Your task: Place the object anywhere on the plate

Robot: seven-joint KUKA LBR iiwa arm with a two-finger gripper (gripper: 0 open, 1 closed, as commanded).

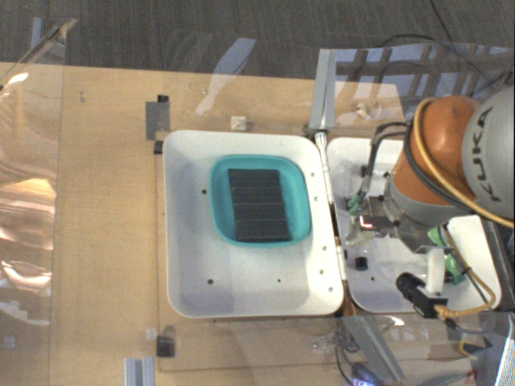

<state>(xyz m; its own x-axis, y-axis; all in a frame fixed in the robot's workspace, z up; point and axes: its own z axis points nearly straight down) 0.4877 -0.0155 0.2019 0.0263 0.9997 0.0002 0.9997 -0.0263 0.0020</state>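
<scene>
My own wrist and orange band (438, 155) cover most of the right bin (378, 284), so I cannot tell how my pincer (366, 219) stands. Something green (451, 256) peeks from under my arm there; too hidden to say if it is the object. In the left bin (241, 292) lies a teal plate (299, 199) with a dark ribbed slab (259, 206) on it. Both bins rest on a wooden bench (96, 215).
</scene>
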